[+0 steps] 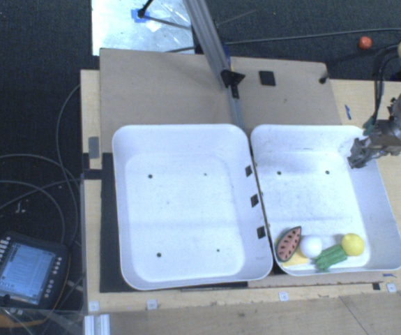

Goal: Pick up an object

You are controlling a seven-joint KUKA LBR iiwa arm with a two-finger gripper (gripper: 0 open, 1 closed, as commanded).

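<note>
Right bin (pixel 305 187), near edge: watermelon slice (pixel 289 243), white ball (pixel 312 246), green toy (pixel 331 255), yellow ball (pixel 352 243), clustered and touching. Left bin (pixel 179 201): nothing listed. My gripper (pixel 359 153) hung above the right bin's far right corner, well apart from the cluster; whether released or clenched, I could not tell. Nothing picked; approach, grasp and lift all remained.

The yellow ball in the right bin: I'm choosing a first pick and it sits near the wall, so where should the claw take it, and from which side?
Grip the yellow ball across its middle, coming straight down. It is round, so any width works, but the green toy touches its near-left side and the bin wall is close on the right; probably set the fingers far-left to near-right.
</note>
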